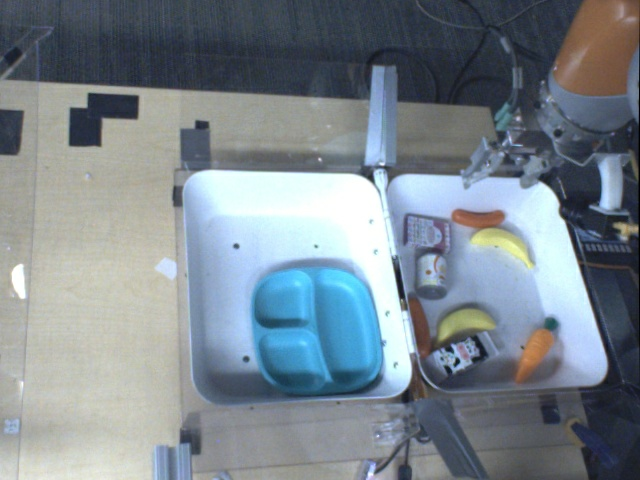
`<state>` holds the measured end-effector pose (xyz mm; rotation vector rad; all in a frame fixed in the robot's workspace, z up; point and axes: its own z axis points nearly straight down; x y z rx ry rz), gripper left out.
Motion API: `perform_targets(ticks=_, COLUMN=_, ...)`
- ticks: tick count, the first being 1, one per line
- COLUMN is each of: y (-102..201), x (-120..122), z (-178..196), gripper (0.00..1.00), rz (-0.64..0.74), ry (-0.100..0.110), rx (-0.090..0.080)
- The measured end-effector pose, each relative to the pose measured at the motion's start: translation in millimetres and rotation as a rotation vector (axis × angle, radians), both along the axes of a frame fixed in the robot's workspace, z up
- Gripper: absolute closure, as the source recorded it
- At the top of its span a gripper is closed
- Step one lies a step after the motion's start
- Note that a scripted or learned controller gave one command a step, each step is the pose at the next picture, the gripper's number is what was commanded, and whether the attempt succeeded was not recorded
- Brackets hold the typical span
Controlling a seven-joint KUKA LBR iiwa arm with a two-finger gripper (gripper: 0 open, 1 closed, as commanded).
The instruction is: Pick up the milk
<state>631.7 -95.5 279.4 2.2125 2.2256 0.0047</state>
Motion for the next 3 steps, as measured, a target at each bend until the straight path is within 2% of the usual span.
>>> perform_targets(ticks=1, y=-3.8, x=15.0, z=12.5, gripper=0.0, rz=0.19, ry=-0.005, rx=-0.002)
perform_targets(ticks=2, y=-38.5, x=-25.0, z=-102.8, gripper=0.0, rz=0.159, ry=0.001, rx=-0.001)
perform_targets(ticks=3, y=-44.1, x=38.4, z=78.2, gripper=0.0, rz=0.421, ry=-0.004, rx=-0.004)
